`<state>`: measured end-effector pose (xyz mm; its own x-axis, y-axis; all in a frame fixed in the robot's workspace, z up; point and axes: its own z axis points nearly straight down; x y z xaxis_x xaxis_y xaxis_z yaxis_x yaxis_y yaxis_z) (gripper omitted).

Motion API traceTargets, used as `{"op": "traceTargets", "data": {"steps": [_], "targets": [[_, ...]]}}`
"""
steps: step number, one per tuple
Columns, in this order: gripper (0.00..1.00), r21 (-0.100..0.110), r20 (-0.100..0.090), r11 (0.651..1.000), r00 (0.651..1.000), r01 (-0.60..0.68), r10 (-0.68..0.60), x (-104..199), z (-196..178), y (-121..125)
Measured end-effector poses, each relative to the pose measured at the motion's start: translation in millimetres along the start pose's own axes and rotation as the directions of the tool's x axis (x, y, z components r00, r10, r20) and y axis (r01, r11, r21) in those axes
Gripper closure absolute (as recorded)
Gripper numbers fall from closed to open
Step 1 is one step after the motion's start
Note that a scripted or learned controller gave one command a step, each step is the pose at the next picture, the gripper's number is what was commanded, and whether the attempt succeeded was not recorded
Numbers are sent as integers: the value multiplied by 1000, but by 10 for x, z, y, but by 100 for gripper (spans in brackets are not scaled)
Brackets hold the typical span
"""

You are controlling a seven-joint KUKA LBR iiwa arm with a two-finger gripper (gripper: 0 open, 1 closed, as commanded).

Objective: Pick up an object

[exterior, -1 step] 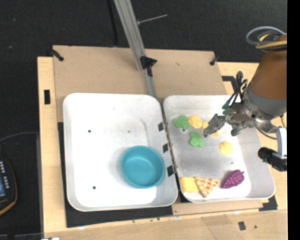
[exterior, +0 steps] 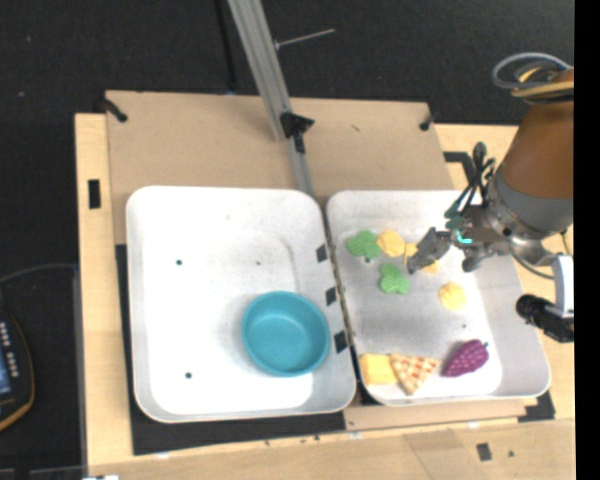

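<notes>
The right bin holds several toy foods: a green piece, a yellow piece, a second green piece, a small yellow lump, purple grapes, a pizza slice and a yellow block. My gripper hangs over the upper middle of this bin, just right of the yellow piece. Its two dark fingers are spread apart and open, with nothing gripped between them. A bit of yellow shows under the left finger.
A blue bowl sits in the left bin, near its front right corner. A grey metal pole slants up from the divider between the bins. The arm's body stands over the right bin's far right edge.
</notes>
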<state>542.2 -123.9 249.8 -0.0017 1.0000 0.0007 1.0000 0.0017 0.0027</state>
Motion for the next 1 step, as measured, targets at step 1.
{"op": "traceTargets", "data": {"steps": [1], "targets": [[0, 6, 2, 1000, 1000, -2, 2, -28, 574, -92]]}}
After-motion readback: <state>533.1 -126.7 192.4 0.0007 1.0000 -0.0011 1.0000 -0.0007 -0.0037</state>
